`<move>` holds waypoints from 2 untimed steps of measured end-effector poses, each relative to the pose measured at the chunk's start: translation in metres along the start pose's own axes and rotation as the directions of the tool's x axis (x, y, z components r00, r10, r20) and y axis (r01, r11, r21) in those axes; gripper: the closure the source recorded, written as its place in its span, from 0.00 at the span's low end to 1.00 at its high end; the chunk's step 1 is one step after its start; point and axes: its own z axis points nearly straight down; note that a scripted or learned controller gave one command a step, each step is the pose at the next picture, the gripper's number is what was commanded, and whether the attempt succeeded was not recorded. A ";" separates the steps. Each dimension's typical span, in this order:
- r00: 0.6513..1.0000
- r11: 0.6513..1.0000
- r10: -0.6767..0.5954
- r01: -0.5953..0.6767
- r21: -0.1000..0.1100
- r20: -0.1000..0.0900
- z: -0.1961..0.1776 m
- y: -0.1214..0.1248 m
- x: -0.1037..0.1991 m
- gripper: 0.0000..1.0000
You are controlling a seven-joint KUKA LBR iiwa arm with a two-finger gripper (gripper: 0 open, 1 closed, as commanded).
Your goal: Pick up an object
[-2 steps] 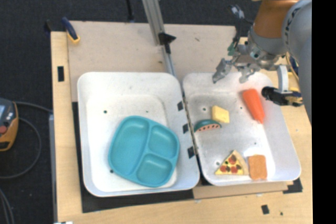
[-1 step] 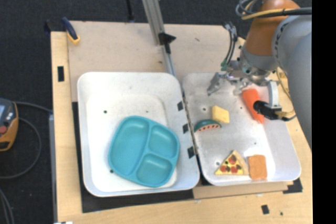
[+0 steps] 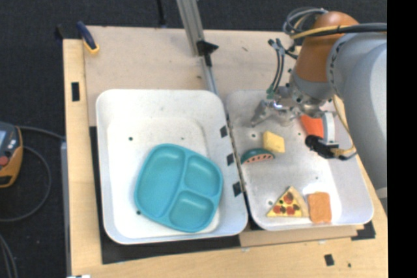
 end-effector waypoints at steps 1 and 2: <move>1.000 1.000 0.001 -0.001 -0.006 0.001 -0.014 0.002 -0.001 1.00; 1.000 1.000 0.002 -0.002 -0.007 0.000 -0.059 0.003 -0.003 1.00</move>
